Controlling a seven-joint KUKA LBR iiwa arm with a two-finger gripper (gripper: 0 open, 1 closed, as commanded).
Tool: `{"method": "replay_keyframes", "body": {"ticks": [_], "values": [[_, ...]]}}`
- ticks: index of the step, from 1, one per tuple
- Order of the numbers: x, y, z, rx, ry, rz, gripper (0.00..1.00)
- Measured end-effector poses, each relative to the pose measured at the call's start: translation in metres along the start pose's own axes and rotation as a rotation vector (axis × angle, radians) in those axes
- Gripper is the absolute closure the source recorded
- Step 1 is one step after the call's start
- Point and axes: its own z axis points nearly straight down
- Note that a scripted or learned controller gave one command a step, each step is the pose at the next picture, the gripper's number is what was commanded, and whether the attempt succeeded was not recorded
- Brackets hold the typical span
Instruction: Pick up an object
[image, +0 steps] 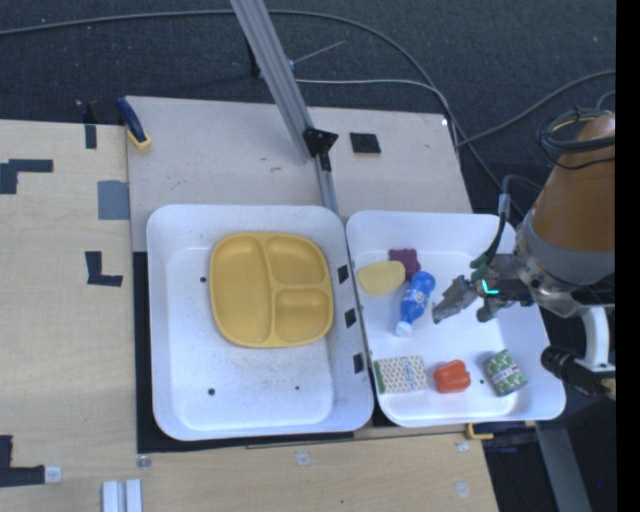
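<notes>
The right bin (440, 228) holds several small objects: a blue and white bottle (412, 301), a pale yellow round piece (380, 277), a dark purple item (404, 260), a patterned sponge-like block (400, 374), an orange-red object (452, 377) and a green-labelled can (504, 371). My gripper (462, 300) hangs over the right part of this bin, just right of the bottle, its dark fingers (450, 299) spread apart with nothing between them.
The left bin (175, 330) carries a yellow divided plate (271, 288). A metal pole (285, 85) slants down to the gap between the bins. Cables run across the dark floor at the top. The arm's orange and grey body (578, 205) fills the right side.
</notes>
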Motion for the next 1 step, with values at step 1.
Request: {"method": "replay_keyframes", "body": {"ticks": [1], "values": [[0.0000, 0.0004, -0.0005, -0.002, 0.000, 0.000, 0.00]]}}
